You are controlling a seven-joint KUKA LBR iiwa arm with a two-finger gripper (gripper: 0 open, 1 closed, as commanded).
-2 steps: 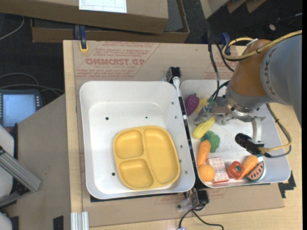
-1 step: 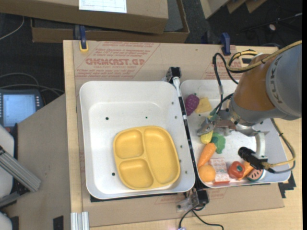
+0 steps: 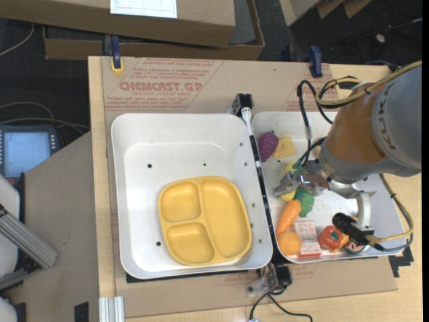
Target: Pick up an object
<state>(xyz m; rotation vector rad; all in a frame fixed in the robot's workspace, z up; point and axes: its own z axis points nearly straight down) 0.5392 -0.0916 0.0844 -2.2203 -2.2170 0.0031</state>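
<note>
The right bin (image 3: 387,210) holds several toy foods. A purple grape bunch (image 3: 268,143) and a yellow piece (image 3: 285,147) lie at its far left. An orange carrot (image 3: 289,214), a green piece (image 3: 305,201) and an orange ball (image 3: 289,242) sit along the left wall. A small white and red box (image 3: 306,237) and a red toy (image 3: 330,237) lie near the front. My gripper (image 3: 293,180) is down in this bin, just above the green piece and the carrot, with another yellow piece (image 3: 287,194) right under it. The wrist hides what lies below it.
A yellow divided plate (image 3: 203,219) lies in the left bin (image 3: 134,146). A black clip (image 3: 242,102) sits at the back where the two bins meet. The grey and orange arm (image 3: 365,136) covers the right bin's back half. A black cable (image 3: 305,116) loops over it.
</note>
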